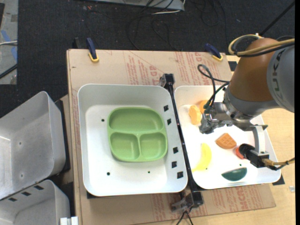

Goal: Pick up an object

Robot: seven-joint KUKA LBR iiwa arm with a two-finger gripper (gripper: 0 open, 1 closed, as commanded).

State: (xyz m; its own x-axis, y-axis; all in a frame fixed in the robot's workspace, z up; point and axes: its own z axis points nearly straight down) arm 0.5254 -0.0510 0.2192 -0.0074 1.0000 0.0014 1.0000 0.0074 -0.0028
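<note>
1. From my remote seat I see the arm reaching in from the right of the frame, its orange band over the upper part of the right bin.
2. The gripper sits low over the upper left part of that bin. I cannot tell whether it is apart or together, and I see nothing clamped in it.
3. Just to the gripper's left lies a pale orange piece, close to the bin's left wall. It is the nearest loose thing to the gripper; whether the two touch I cannot make out.
4. Below the gripper, a yellow banana lies lengthwise near the bin's lower left.
5. An orange waffle-shaped piece rests to the lower right of the gripper, apart from the banana.
6. A small red thing sits just right of the waffle-shaped piece, partly hidden.
7. A dark green piece lies near the bin's bottom edge, right of the banana.
8. The left bin holds a green divided plate with three compartments, flat in the middle.
9. Both bins rest on the brown bench.
</note>
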